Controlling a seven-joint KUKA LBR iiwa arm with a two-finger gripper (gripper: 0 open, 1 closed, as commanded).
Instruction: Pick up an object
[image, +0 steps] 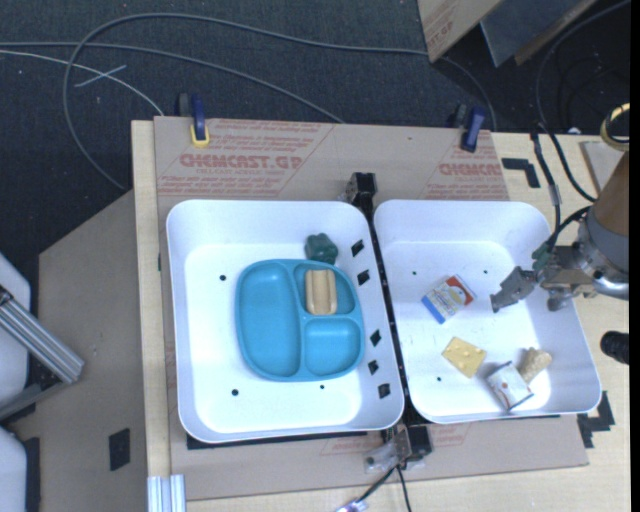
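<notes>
In the right bin (420, 225) lie a small white, blue and red packet (447, 298), a yellow wedge (463, 356), a small white and red carton (509, 386) and a tan lump (536, 362). My gripper (533, 294) hangs over that bin's right side, above and to the right of the packet. Its two fingers are spread apart, one finger (511, 289) pointing left toward the packet, and nothing sits between them. The carton and the tan lump lie just below the gripper in the view.
The left bin (190, 330) holds a blue divided plate (270, 325) with a tan block (320, 291) in its upper right compartment. A dark green lump (321, 247) rests beside the plate. Black clips run along the seam between the bins. Cables trail at the right.
</notes>
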